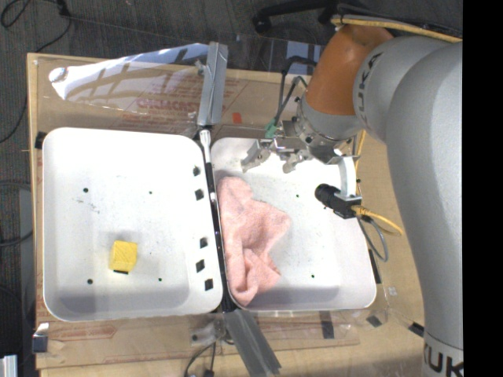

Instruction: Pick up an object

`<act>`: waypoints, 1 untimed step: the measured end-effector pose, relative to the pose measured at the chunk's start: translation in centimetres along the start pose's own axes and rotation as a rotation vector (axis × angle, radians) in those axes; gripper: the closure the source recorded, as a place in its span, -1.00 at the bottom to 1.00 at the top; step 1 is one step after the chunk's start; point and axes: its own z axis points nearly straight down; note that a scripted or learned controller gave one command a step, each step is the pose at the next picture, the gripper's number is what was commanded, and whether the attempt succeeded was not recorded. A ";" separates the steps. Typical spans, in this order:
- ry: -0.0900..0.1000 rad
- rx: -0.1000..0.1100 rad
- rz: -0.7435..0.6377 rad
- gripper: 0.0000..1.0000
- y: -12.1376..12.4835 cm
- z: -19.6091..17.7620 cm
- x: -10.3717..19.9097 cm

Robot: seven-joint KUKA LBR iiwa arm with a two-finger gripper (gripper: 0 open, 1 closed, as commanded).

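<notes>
A pink cloth lies crumpled along the left side of the right bin. A small yellow sponge block rests in the near part of the left bin. My gripper hangs over the far end of the right bin, just beyond the cloth's upper edge. Its two fingers are spread apart and open, with nothing between them. The grey arm with its orange band comes in from the right.
A metal divider rail runs between the bins at the back. A black cable fitting and yellow wires hang off the wrist over the right bin's right side. A plastic sheet lies on the bench behind the left bin.
</notes>
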 end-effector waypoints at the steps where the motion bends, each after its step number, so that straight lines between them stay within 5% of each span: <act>1: 0.000 -0.006 0.090 -1.00 -0.1 10.3 -2.6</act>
